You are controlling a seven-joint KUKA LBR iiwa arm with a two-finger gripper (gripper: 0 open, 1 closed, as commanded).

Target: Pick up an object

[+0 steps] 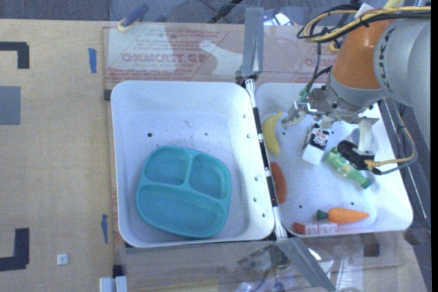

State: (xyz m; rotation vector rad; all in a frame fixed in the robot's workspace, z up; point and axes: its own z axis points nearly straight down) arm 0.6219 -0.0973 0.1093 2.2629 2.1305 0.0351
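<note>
Currently the arm (390, 58) reaches in from the right and bends down over the right bin (393, 215), orange band above the wrist, gripper (316, 121) low over the bin's upper middle. Can't tell whether the fingers are spread or pressed together (the wrist body blocks them), and nothing shows pinched between them. Candidates all sit in the right bin: banana (272, 132) against the left wall, red pepper (277, 182) below it along the same wall, small white box (315, 143) just under the gripper, green bottle (348, 167) to its right, carrot (345, 216) near the bottom edge. Wall-huggers look awkward to grasp; my guess is the white box is the target, given the gripper's position. Left bin (130, 99) holds a teal tray (183, 191), well apart from the arm.
</note>
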